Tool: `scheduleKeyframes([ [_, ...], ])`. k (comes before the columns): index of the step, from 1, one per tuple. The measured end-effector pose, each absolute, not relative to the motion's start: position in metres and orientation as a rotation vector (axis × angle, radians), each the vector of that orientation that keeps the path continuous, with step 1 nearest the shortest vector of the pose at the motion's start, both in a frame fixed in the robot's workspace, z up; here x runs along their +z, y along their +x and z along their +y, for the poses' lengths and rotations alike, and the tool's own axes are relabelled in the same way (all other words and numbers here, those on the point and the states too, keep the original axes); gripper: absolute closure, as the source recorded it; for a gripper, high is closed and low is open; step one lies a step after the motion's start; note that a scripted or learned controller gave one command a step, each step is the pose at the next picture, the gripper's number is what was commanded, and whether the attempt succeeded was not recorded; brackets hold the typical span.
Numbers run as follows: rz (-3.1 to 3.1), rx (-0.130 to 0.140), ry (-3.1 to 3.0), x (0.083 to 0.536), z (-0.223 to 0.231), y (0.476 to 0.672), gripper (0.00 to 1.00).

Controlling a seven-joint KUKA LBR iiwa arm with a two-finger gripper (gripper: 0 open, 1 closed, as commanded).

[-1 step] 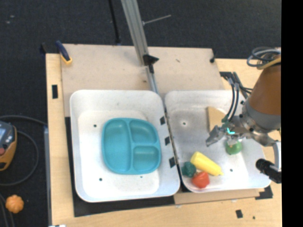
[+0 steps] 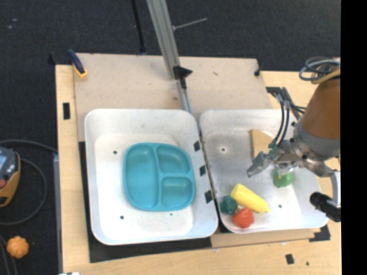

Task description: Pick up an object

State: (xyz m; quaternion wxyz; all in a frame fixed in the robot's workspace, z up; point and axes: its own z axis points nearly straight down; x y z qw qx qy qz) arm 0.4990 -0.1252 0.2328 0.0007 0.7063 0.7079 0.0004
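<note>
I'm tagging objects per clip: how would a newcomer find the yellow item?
Look in the right-hand bin, at its near edge. The yellow banana-like toy lies tilted there, beside a green piece and a red piece. It is the bin's sole yellow, elongated object.

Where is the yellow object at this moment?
The yellow object lies in the right bin, near its front edge, beside a green piece and a red piece.

Robotics lab: plywood bench [image 2: 143, 85] on dark carpet, aluminium camera mast [image 2: 163, 30] up-left of the gripper [image 2: 275, 164], loose cables [image 2: 34, 148] far left, two white bins [image 2: 94, 130].
</note>
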Motion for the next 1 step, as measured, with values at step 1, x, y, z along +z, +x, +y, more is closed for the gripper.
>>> scheduleKeyframes([
  [1, 2.225, -0.005, 2.223, 0.172, -0.1251, 0.492, 0.0],
])
